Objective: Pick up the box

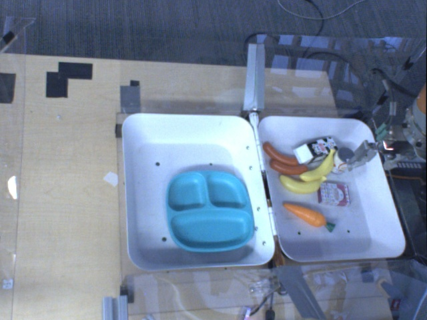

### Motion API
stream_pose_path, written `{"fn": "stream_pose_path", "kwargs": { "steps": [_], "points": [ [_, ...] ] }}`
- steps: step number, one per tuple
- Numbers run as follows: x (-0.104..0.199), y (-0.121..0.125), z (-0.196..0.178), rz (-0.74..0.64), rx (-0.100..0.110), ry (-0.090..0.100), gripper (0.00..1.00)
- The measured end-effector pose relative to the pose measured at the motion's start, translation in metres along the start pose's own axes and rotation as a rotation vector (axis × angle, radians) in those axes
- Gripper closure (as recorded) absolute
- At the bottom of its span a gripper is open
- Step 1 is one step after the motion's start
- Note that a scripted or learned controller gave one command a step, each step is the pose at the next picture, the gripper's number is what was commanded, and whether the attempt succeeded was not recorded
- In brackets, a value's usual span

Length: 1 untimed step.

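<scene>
A small black and white box [314, 149] lies in the upper part of the right bin [373, 242], resting against a yellow banana [310, 177]. My gripper [357, 155] reaches in from the right edge, low over the bin, a short way to the right of the box and apart from it. Nothing shows in the gripper. The arm's grey wrist [403, 135] sits over the bin's right rim.
Two brown sausages [283, 161] lie left of the banana. A pink packet [333, 193] and an orange carrot [305, 215] lie below it. The left bin [143, 179] holds a blue divided plate [209, 209]. A metal post [254, 75] stands behind the bins.
</scene>
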<state>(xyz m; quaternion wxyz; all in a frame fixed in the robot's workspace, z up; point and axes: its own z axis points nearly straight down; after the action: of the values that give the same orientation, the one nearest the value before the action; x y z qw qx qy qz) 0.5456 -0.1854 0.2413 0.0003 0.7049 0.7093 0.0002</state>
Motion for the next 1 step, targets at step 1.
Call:
{"fn": "stream_pose_path", "kwargs": {
  "steps": [1],
  "points": [
    [-0.0207, 0.0112, -0.0729, 0.094, -0.003, -0.002, 0.0]
  ]
}}
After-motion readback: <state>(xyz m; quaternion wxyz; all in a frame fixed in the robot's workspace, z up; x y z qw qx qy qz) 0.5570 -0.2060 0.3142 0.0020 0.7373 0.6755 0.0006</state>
